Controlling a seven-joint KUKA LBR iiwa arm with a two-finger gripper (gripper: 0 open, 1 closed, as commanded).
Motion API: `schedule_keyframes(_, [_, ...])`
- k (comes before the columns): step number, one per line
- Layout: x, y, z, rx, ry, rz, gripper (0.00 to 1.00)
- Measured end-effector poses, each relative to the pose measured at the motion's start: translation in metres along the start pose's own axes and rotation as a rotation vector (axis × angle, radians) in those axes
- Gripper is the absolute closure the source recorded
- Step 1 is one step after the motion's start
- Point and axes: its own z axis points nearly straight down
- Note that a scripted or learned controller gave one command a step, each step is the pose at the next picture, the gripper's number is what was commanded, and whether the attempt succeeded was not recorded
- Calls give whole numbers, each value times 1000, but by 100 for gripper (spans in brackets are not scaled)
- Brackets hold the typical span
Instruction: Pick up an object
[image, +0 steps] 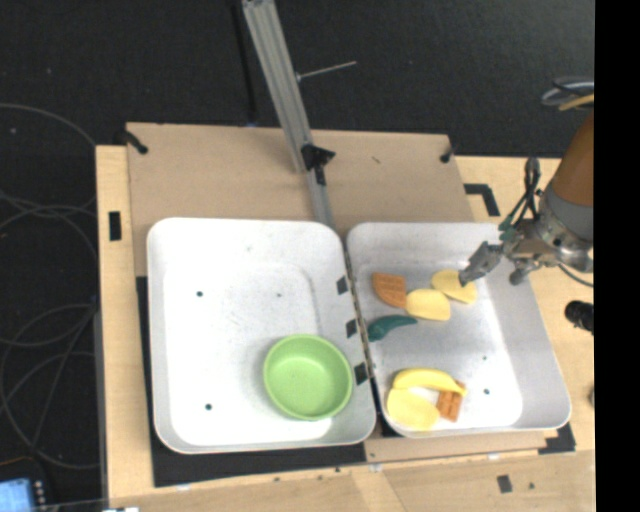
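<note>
Front items: yellow piece (414, 404) and small orange piece (449, 405) near right bin's (520, 345) front wall.
Mid-bin: teal piece (390, 325), orange wedge (391, 290), pale yellow slice (428, 305).
Task object: yellow chunk (454, 286), beside the slice.
Gripper (495, 264): fingers spread, one tip at the chunk, pinching nothing.
Left bin (200, 260): green bowl (307, 375).
Surroundings: tan table (250, 170), slanted metal pole (285, 100), dark floor (60, 80).
</note>
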Motion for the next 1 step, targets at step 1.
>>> schedule_keyframes(1, [3,8,57,-1,-1,-2,0])
